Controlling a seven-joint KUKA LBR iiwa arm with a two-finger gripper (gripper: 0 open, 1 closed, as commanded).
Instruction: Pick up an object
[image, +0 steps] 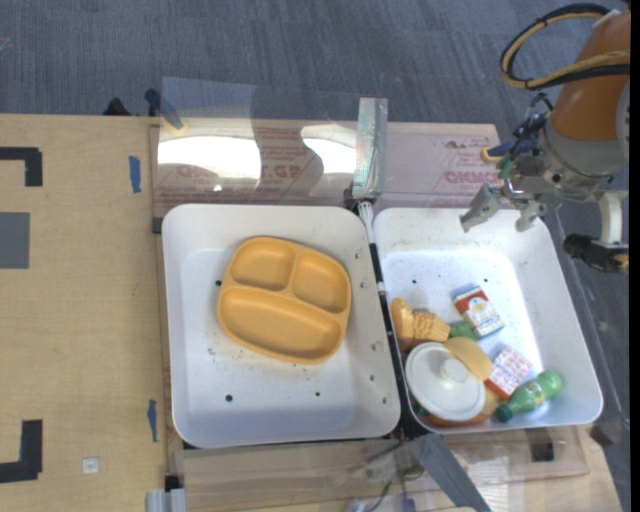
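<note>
The gripper (503, 208), fingers spread and holding nothing, hangs over the far rim of the right bin (570, 330), while the toys (a green bottle (530, 393) among them) lie clustered toward the bin's near side.

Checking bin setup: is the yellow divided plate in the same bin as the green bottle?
No: the yellow divided plate lies in the left bin; the green bottle is in the right bin.

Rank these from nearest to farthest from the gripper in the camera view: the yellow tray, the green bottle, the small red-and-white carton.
Measured from the gripper:
1. Carton, middle of the right bin.
2. Green bottle, that bin's near right corner.
3. Yellow tray, in the left bin.
</note>
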